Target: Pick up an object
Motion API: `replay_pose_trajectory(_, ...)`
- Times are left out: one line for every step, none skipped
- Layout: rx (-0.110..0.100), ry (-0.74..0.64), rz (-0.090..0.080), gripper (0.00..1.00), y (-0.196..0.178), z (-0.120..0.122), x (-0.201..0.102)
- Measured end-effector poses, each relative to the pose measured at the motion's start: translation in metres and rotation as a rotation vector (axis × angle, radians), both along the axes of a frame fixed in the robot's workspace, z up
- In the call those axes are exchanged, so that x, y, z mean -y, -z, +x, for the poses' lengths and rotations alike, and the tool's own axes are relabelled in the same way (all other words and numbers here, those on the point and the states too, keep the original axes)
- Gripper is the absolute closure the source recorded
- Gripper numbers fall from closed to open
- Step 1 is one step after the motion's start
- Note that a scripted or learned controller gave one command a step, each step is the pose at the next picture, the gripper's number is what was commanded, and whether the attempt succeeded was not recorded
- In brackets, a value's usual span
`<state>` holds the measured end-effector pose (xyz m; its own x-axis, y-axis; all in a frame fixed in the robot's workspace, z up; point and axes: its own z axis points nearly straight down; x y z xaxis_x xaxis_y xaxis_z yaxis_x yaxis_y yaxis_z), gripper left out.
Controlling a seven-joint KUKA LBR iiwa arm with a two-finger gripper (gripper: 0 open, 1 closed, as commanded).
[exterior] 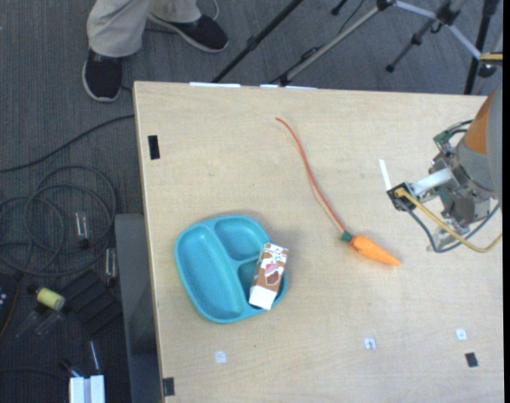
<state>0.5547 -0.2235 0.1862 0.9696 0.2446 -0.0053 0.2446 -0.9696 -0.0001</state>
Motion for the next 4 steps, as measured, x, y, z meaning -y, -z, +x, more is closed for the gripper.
replay_pose_trajectory(0.001,0.028,-0.001,0.00,-0.028,0.072,-0.044)
replay_pose_trajectory(0.001,0.014,-0.001,0.00,-0.211,0.060,-0.033)
replay_pose_trajectory(0.001,-0.069,0.000,0.00,-0.217,0.003,-0.089)
replay_pose_trajectory(-0.002,0.037,0.002,0.00,-0.075,-0.062,-0.146)
